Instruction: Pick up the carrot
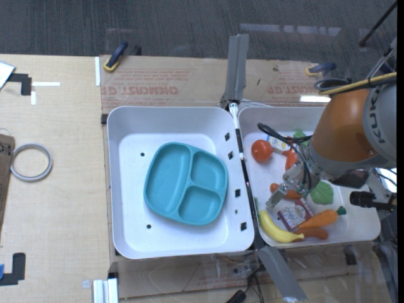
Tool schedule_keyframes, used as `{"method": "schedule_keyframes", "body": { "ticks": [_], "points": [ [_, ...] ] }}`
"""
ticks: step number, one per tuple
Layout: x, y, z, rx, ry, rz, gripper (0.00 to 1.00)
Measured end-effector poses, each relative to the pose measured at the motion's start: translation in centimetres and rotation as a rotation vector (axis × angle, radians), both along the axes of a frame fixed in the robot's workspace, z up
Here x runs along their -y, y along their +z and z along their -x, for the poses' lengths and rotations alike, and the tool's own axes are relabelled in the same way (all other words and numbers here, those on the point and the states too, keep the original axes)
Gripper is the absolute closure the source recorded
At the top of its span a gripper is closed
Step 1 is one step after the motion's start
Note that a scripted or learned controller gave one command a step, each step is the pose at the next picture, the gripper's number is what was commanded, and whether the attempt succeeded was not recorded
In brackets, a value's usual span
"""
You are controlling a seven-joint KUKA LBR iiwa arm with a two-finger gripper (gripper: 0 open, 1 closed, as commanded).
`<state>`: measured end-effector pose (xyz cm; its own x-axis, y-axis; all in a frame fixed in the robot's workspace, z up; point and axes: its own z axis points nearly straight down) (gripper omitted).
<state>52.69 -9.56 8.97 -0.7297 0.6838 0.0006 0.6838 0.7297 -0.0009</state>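
A wooden bench (50,232) seen from above carries two shallow white bins side by side, and the left bin (120,188) serves here as the landmark. Inside it, slightly tilted, lies a teal plate (186,183) with three compartments, with bare white floor all around it up to the bin's walls. Touching the landmark bin's right wall is the right bin (372,229), which is crowded. The grey robot arm (344,134) with its orange band reaches in from the right and covers much of that bin's upper and middle part. Its gripper (291,187) hangs low over the bin's middle, above a cluster of small items; whether its fingers are apart or closed cannot be told. The carrot (320,219) lies near the right bin's front edge, orange with a green tip pointing right, just below and right of the gripper and apart from it. A yellow banana (278,230) curves along the front-left corner beside it, with a small packet (292,216) between the two. A red tomato (261,151) sits just inside the shared wall, with some open floor around it. A green item (322,192) lies beside the gripper. Far left of the landmark bin, a roll of tape (29,162) rests on open bench.
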Motion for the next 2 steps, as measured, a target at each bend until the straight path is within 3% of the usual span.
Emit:
{"method": "schedule_keyframes", "body": {
  "ticks": [1, 2],
  "points": [
    [0.4, 10.8, -1.7, -0.001, 0.026, 0.001, 0.0],
    [-0.1, -0.1, 1.1, -0.001, -0.077, 0.0, 0.0]
  ]
}}
